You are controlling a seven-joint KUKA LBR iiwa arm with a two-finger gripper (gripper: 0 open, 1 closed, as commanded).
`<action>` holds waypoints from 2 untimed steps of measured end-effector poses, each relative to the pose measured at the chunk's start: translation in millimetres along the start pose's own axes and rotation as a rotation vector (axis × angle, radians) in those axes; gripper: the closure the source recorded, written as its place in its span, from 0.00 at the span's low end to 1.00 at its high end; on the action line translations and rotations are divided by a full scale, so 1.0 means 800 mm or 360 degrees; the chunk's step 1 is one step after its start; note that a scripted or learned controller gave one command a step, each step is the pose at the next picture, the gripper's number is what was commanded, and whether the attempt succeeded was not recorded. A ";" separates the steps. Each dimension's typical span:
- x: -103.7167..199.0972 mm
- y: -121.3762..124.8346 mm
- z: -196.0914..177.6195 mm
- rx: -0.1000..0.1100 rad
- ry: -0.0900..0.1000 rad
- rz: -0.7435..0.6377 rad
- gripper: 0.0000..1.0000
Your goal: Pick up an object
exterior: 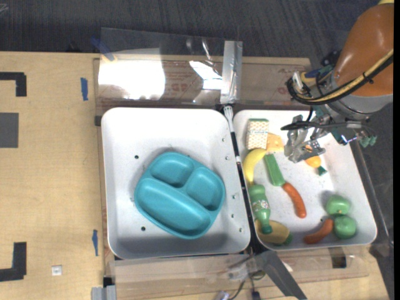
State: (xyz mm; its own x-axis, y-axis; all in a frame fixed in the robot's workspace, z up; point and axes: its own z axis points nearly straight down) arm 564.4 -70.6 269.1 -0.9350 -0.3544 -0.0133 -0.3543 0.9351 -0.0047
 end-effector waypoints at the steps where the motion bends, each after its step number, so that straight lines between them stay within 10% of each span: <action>1: 0.004 -0.057 0.077 -0.0015 0.0013 -0.1020 1.00; 2: 0.003 -0.057 0.076 -0.0013 0.0010 -0.1021 0.00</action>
State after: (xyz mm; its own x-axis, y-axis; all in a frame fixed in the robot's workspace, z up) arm 579.0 -113.8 208.6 -0.5369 -0.8437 -0.0046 -0.8437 0.5369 -0.0021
